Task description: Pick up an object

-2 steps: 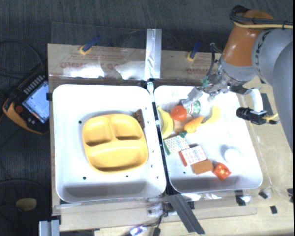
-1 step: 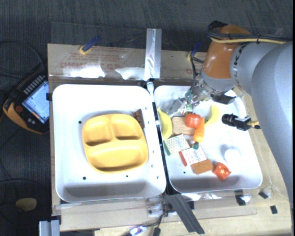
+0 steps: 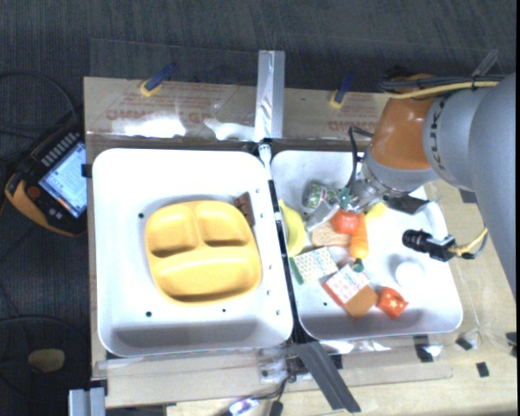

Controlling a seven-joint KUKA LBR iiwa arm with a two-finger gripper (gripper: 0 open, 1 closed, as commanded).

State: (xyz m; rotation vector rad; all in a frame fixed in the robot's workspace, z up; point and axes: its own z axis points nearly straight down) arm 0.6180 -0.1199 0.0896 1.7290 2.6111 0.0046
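Claw (image 3: 350,199) low in the right bin (image 3: 433,306), grip hidden, cannot tell, toys crowding its left half, right side open

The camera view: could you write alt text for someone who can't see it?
A grey robot arm with an orange band reaches from the right into the right bin, over a heap of small toy foods. The left bin holds a yellow divided tray.

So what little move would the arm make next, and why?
Probably a short drop straight down: the gripper hangs over the right bin, just above the red and orange toy in the pile, and nothing shows it gripping anything yet.
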